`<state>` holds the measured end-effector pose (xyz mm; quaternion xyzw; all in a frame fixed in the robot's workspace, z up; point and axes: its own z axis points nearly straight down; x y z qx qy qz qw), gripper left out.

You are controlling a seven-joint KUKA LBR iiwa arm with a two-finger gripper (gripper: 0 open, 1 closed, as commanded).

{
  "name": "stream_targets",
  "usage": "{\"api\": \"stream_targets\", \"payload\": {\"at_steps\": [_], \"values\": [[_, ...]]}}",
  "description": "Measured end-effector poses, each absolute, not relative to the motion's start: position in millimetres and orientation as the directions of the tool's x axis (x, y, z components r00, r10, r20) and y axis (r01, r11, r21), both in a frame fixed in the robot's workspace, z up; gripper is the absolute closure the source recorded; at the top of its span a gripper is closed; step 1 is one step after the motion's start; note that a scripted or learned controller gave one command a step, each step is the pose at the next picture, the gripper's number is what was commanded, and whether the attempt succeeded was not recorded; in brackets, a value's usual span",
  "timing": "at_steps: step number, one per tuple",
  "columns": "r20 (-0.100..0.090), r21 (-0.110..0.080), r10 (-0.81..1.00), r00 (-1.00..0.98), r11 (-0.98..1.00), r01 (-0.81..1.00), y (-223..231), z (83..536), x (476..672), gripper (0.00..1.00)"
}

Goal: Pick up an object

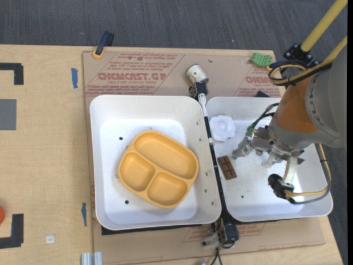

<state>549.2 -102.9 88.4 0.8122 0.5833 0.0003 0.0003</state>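
Note:
My gripper (pixel 257 154) hangs over the right bin (pixel 309 208), below the grey arm with its orange band. Its two grey fingers (pixel 241 149) stand spread apart, open, with nothing between them. A small brown rectangular block (pixel 226 167) lies on the bin floor just left of and below the left finger, apart from it. A white round lid-like object (pixel 222 127) rests near the bin's upper left corner. A yellow divided plate (pixel 158 168) lies in the left bin (pixel 105 120).
A black part with a yellow cable (pixel 287 191) hangs from the arm over the right bin's lower area. The ridge between the bins (pixel 211 153) runs close to the brown block. A green object (pixel 261 59) and a blue-and-yellow clip (pixel 102 43) lie on the board behind.

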Motion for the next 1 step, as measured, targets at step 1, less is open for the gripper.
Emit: {"api": "stream_targets", "payload": {"at_steps": [1], "values": [[-0.001,0.002,0.988,0.151,-0.151,0.988,-146.9,85.1,626.1,0.0]]}}
